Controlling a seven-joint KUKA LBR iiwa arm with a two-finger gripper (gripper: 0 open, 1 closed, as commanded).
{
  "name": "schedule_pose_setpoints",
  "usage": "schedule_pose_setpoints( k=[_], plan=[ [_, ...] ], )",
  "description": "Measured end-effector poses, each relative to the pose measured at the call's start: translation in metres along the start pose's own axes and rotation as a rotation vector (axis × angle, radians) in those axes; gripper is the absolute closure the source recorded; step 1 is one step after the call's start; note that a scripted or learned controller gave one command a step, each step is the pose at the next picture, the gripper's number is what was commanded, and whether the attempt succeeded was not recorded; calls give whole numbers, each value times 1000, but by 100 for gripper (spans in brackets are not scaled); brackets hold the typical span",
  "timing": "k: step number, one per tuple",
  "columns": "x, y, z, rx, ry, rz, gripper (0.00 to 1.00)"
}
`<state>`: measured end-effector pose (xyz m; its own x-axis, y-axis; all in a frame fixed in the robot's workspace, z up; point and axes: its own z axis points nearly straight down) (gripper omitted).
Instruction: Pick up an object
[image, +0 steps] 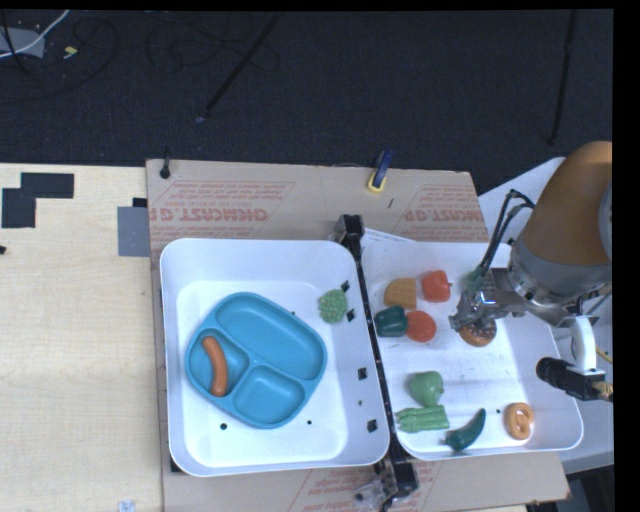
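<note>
My gripper (477, 322) hangs low over the right bin (545, 440), near its right middle. A brownish round object (480, 335) lies directly under the fingertips. The arm covers much of it, and I cannot tell if it is gripped. In the same bin lie an orange block (401, 293), a red piece (435, 286), a dark green pepper (389, 321), a red tomato (422, 326), a green pepper (426, 387), a light green block (422, 419), a dark green cucumber (466, 430) and a small orange ring (518, 421).
The left bin (190, 440) holds a blue divided plate (290, 345) with an orange sausage (215, 365) in its left compartment. A green leafy piece (332, 305) rests by the divider between the bins. A yellow and blue clamp (379, 172) sits on the cardboard's back edge.
</note>
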<state>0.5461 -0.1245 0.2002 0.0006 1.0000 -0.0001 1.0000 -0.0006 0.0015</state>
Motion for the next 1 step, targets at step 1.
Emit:
schedule_pose_setpoints(
  k=[1],
  plan=[
    [-1,1,-29,1,0,-1,100]
  ],
)
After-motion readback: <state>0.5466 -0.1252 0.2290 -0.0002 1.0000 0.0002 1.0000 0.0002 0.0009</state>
